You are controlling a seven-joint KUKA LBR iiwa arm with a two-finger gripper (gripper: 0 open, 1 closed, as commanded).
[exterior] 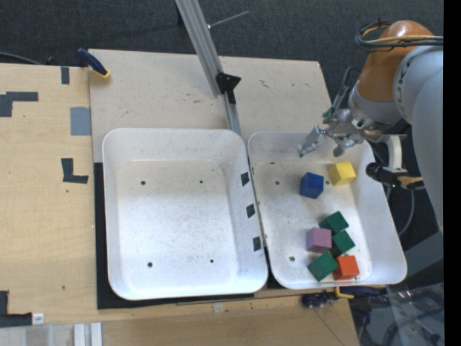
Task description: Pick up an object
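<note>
Hovering over the far end of the right bin [284, 150], the gripper [325, 144] is hanging above the bin floor with its two fingers spread apart and nothing between them. One finger [310, 144] is reaching out toward the left of the view, the other [340, 147] is pointing down nearer the yellow cube [342, 172]. The grey arm [425, 85] with its orange band [389, 56] is coming in from the right.

Candidates for the pick are all lying in this right bin. The yellow cube is sitting nearest, just below the fingers in the view, toward the near end of the bin and slightly to the right. The blue cube [311, 185] is resting just beside it, to the left and a little nearer the camera. Both are standing free of each other, with bare floor around them, and being cubes they are offering no long axis to line up with.

Farther toward the near end, a cluster is crowding together: a purple cube [318, 238], three green blocks [335, 222], [344, 242], [323, 266] and an orange cube [348, 266], touching or nearly so. These are looking harder to grasp cleanly.

Judging from this, the coming move is calling for a short shift toward the near end of the bin and a descent, so that the open fingers are straddling the yellow cube. The left bin [115, 150] is sitting alongside, playing no part.
</note>
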